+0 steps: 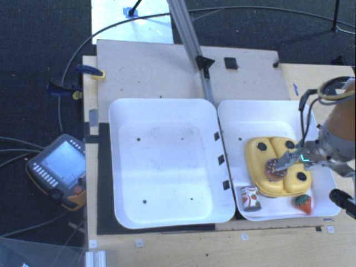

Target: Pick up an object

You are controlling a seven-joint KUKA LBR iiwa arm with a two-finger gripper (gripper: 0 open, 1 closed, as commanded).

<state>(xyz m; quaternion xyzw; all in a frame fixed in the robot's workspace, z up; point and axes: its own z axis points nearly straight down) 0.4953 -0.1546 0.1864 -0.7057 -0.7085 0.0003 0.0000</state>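
Note:
A yellow moulded toy (276,166) with dark spots lies in the right bin (239,121). My gripper (276,166) reaches in from the right and hangs right over the toy's middle, its tip against or just above the surface. A small can with a red and white label (250,198) stands at the bin's front, left of the toy. A red strawberry-like piece (303,203) lies at the front right of the bin.
The left bin (161,160) sits beside the right one, joined by dark clips along the shared rim. A teach pendant (58,170) lies left of the bench. A slanted metal pole (186,29) rises behind the bins.

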